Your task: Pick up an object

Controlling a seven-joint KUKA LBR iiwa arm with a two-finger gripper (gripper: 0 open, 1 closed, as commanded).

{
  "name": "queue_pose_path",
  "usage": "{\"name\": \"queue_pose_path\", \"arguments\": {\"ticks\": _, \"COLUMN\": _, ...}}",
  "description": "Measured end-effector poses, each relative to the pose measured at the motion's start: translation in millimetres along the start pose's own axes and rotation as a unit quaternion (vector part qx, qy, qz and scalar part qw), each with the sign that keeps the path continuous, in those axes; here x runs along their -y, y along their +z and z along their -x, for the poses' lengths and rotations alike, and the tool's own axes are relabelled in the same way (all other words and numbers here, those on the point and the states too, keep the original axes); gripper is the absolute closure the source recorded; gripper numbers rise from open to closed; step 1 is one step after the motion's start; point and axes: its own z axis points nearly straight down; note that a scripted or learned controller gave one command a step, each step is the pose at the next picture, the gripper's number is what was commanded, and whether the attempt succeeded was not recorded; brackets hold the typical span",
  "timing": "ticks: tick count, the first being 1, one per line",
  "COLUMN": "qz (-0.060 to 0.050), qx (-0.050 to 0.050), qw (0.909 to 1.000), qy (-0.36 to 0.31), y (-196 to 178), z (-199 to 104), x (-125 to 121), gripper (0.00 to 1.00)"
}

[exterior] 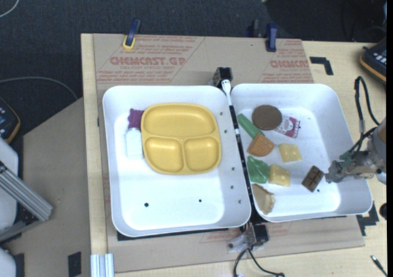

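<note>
Hand (336, 171) low at right bin's (325, 94) right side, grip state unclear; brown block (312, 178) just left of it, apart; bare floor beyond, rim close behind

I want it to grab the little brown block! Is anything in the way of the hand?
Nothing visible is. The hand sits at the right bin's right side, and the brown block lies just beside it with bare white floor between.
</note>
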Motion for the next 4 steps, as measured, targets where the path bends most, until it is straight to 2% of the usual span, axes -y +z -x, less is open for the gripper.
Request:
{"name": "queue_pose_path", "arguments": {"ticks": 1, "qz": 0.001, "qx": 0.0, "qw": 1.0, "qy": -0.001, "y": -63.6, "z": 3.7, "x": -1.1, "gripper": 1.0}}
{"name": "queue_pose_path", "arguments": {"ticks": 2, "qz": -0.001, "qx": -0.001, "qw": 1.0, "qy": 0.0, "y": -69.1, "z": 4.0, "x": -1.9, "gripper": 1.0}}
{"name": "queue_pose_path", "arguments": {"ticks": 4, "qz": -0.004, "qx": -0.003, "qw": 1.0, "qy": -0.002, "y": -53.4, "z": -100.9, "x": -27.8, "gripper": 1.0}}
